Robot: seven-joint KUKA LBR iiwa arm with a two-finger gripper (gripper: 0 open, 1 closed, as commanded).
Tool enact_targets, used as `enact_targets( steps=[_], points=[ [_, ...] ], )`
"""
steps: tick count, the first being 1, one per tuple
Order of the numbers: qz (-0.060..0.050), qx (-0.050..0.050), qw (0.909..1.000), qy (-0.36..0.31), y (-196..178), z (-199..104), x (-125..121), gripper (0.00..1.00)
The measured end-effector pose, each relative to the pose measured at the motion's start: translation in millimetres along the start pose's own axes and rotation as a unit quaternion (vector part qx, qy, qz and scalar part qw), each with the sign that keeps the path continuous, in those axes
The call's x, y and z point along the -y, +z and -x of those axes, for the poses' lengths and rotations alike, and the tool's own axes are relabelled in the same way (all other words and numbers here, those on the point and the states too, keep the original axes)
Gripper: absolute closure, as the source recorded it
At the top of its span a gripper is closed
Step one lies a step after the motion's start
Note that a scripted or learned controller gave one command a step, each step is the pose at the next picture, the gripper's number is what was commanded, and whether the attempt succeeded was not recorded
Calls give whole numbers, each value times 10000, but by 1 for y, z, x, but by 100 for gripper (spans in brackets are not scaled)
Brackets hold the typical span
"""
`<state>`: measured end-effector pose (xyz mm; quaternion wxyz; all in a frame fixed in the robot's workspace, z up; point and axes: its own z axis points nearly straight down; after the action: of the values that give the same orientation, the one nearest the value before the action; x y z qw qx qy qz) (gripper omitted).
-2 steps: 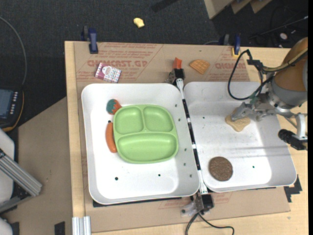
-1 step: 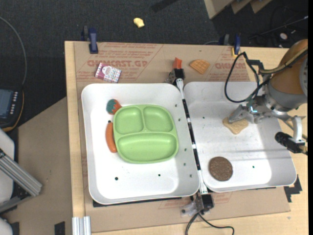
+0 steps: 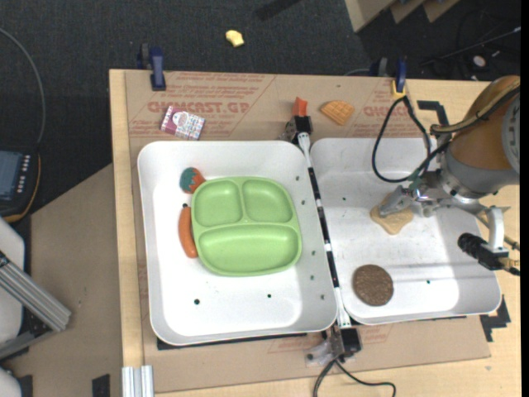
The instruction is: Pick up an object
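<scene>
Two white bins are sitting side by side: the left bin is holding a green divided plate, an orange carrot-like piece and a teal-orange piece, while the right bin is holding a brown disc and a tan bread-like piece with the gripper touching it, grip unclear, and the cardboard's red print is reading partly "CAST".

Faded red lettering printed upside down runs along the cardboard sheet on the table, far from the hand; part resembles "CHEMCAST GP", the rest unreadable.
</scene>
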<state>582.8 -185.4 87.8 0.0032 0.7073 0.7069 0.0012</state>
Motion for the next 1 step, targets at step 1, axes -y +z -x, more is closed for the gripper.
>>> enact_targets(
  steps=[1],
  points=[
    [18,2,10000,-1,-11,0,-1,100]
  ],
)
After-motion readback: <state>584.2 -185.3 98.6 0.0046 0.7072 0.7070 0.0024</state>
